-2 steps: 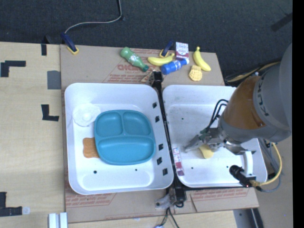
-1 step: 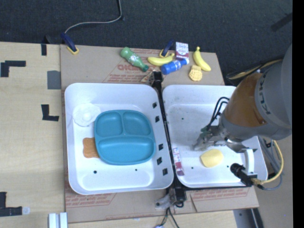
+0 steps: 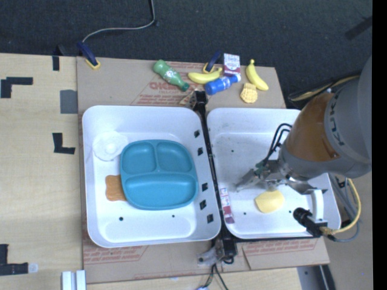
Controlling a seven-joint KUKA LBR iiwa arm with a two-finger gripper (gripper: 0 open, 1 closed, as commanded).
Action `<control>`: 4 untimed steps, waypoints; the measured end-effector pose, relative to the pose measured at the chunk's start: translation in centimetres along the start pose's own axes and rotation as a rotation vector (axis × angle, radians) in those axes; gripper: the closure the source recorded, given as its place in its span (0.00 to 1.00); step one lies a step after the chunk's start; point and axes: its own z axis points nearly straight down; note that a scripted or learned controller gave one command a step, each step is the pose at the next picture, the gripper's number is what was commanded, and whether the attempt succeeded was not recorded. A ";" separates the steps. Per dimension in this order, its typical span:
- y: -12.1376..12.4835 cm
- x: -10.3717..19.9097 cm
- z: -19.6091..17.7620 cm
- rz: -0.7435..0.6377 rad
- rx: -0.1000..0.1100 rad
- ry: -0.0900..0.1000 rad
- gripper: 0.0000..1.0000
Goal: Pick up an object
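Camera view: two white bins side by side on cardboard, left bin (image 3: 97, 222) and right bin (image 3: 242, 116). The grey arm (image 3: 344, 125) with orange band comes in from the right and covers the right bin's right part. The gripper (image 3: 249, 178) is low over the right bin floor, pointing toward the divider, fingers spread a little into a narrow V with nothing between them. The yellow object (image 3: 269, 202), a pale rounded lump, lies on the right bin floor near the front wall, just beside and below-right of the fingertips in the picture, under the wrist; contact with the gripper can't be told, looks apart. A small red-and-white label (image 3: 225, 204) sits by the divider in the right bin, left of the yellow object. Left bin holds a blue divided plate (image 3: 159, 174) in the middle, a clear cup (image 3: 107, 146) touching the plate's upper left edge, and an orange piece (image 3: 113, 188) partly tucked under the plate's left side. Behind the bins on the cardboard: green bottle (image 3: 170, 75), banana (image 3: 202, 77), blue bottle (image 3: 218, 85), small red-white carton (image 3: 231, 63), second banana (image 3: 256, 76), yellow corn-like piece (image 3: 248, 93). Black cable (image 3: 130, 26) on the dark floor at top.
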 end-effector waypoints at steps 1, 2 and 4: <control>7.2 -4.0 -6.3 0.000 0.007 -0.001 0.00; 0.1 -2.4 1.2 0.000 0.007 0.001 0.00; 0.9 -2.2 -12.4 -0.001 0.008 0.001 0.00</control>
